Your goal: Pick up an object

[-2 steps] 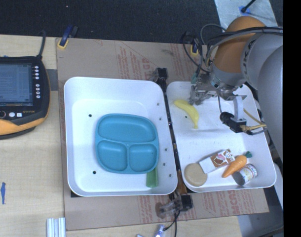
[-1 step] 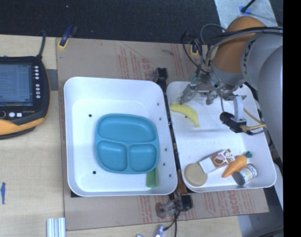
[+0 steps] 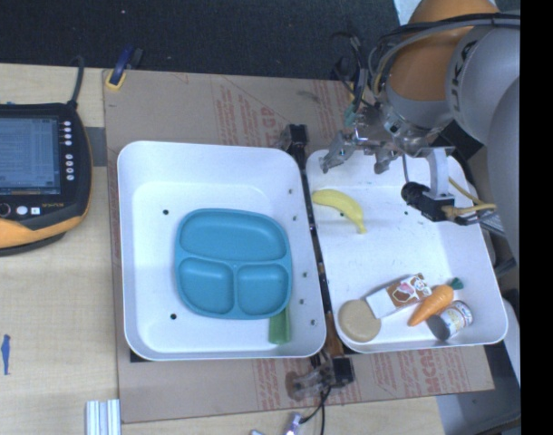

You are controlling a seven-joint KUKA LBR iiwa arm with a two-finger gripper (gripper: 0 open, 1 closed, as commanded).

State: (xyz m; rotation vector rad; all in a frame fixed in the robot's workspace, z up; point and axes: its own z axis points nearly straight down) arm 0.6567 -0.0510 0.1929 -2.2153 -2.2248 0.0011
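Grey-metal gripper [image 3: 360, 157]: you see fingers spread wide, holding nothing, poised at the right bin's [image 3: 480, 243] far rim above the banana [image 3: 342, 207].

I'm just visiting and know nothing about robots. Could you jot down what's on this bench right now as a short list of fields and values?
Arm: grey with orange band, reaching in from the right
Gripper: open, holding nothing, above the far edge of the right bin
Left bin: blue divided plate; green piece at the near wall
Right bin, far end: banana
Right bin, near end: round tan disc, small carton, carrot, small can
Beside bins: control tablet on the left
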